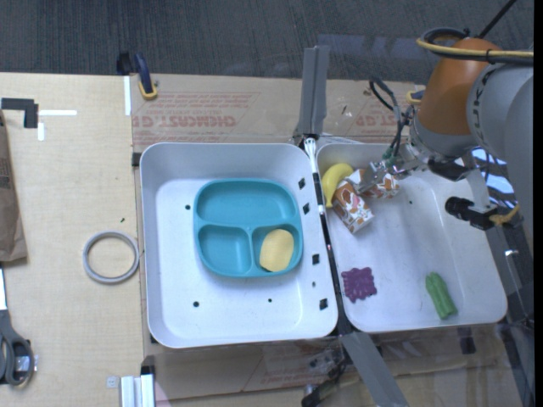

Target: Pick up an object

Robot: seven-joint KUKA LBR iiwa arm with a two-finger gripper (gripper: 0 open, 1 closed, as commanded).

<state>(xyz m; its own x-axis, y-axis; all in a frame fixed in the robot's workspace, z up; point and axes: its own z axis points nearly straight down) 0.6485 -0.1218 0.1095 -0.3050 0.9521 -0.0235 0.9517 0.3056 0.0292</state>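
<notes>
Two white bins sit side by side in the middle of the frame. The left bin (170,253) holds a teal divided plate (229,214) with a pale yellow lump (277,249) lying in its lower right compartment. Left of the bins, on the bare bench, lies a grey ring of tape (111,255); a blue-and-yellow clamp (142,76) stands at the upper left.

The right bin (407,253) carries four loose things. A yellow banana (334,179) lies against the bin's upper left wall, and a small orange-and-white carton (351,208) sits just beside it, touching or nearly so. A purple bunch of grapes (360,283) rests lower left in this bin, and a green pickle-like piece (440,295) lies lower right, well apart from the others.

The arm's orange band and grey body crowd the upper right of the frame, with cables trailing around the wrist. The gripper (384,179) reaches down into the bin's upper part, just right of the carton and banana. Whether it is wide, narrow or holding anything cannot be told, since its tip blurs into the carton's edge.
</notes>
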